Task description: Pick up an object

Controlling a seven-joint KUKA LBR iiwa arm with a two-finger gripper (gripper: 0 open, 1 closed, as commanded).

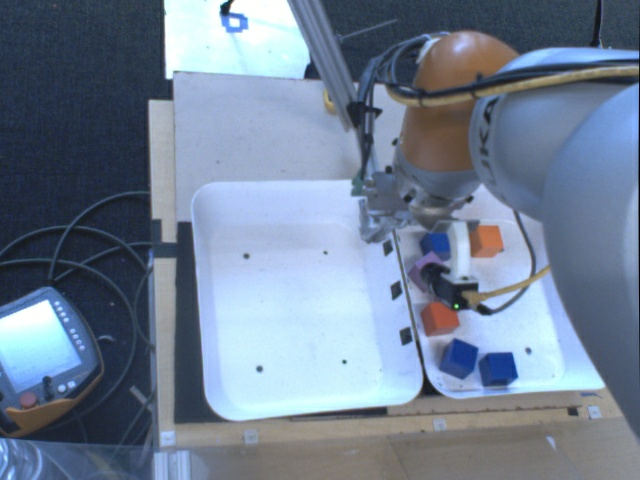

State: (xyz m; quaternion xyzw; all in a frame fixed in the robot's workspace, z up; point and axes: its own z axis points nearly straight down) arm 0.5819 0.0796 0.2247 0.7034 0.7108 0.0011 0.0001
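While the end effector (378, 218) hangs over the right bin (542, 333), no cube (459, 356) looks lifted; its grip state is unclear.

teach pendant (40, 363) and looping black cables (105, 200) on dark carpet (80, 88)

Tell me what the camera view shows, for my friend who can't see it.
A grey and orange robot arm reaches down, its hand near where the white left bin and right bin meet. The right bin holds three blue blocks, two orange blocks and one purple block.
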